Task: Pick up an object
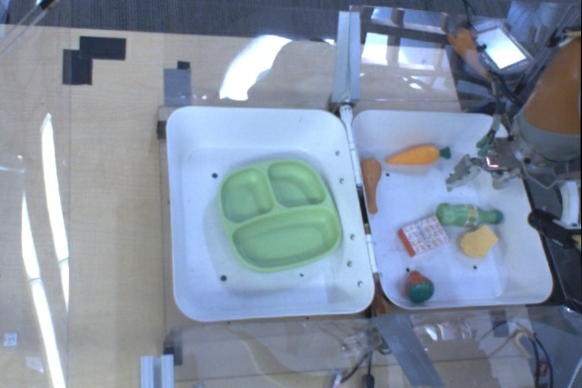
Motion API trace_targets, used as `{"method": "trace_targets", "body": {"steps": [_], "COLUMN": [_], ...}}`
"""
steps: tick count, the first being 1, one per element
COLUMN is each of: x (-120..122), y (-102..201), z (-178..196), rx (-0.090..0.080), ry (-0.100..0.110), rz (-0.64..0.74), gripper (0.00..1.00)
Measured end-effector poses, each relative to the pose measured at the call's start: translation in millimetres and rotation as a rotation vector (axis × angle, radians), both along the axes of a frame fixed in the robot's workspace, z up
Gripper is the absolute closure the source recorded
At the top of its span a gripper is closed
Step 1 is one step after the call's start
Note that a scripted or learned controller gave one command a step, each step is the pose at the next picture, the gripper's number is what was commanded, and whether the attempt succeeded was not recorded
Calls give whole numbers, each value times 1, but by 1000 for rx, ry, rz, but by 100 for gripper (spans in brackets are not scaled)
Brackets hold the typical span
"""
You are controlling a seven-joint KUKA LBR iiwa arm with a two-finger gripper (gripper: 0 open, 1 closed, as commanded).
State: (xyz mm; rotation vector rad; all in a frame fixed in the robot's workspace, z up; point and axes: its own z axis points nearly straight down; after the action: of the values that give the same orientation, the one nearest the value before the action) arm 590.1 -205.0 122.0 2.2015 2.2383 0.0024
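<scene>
Poised over the upper right part of the right bin [536, 286], the pincer [473, 168] hangs from the grey arm [550, 118] that comes in from the right, and its metal tips are too small and cluttered against the white floor for me to tell whether they stand wide or narrow; nothing can be seen between them, so it carries nothing as far as the view shows. It sits where it does, I judge, because every loose thing worth taking lies in this bin. Nearest are the orange carrot [416, 155], just up and to the left of the tips, and the green bottle [467, 215], lying on its side just below them; either could be the thing to pick. Beside the bottle lies a yellow lump [478, 242], touching or nearly so, which could crowd a grasp there. Farther left lie a small red-and-white box [423, 236] and an orange cone [370, 182] against the bin's left wall, and near the front edge a red and green ball [419, 287]. The left bin [182, 268] bears a green divided plate [279, 215], lying flat, well apart from the pincer.
</scene>
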Motion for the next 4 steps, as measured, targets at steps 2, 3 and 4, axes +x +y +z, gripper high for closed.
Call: {"method": "trace_targets", "body": {"steps": [2, 3, 4], "x": [-99, -95, -55], "y": [1, 90, 110], "z": [-33, -32, -33], "rx": [0, 0, -1], "ry": [-10, -13, -11], "rz": [27, 44, 15], "gripper": [0, 0, 0]}}
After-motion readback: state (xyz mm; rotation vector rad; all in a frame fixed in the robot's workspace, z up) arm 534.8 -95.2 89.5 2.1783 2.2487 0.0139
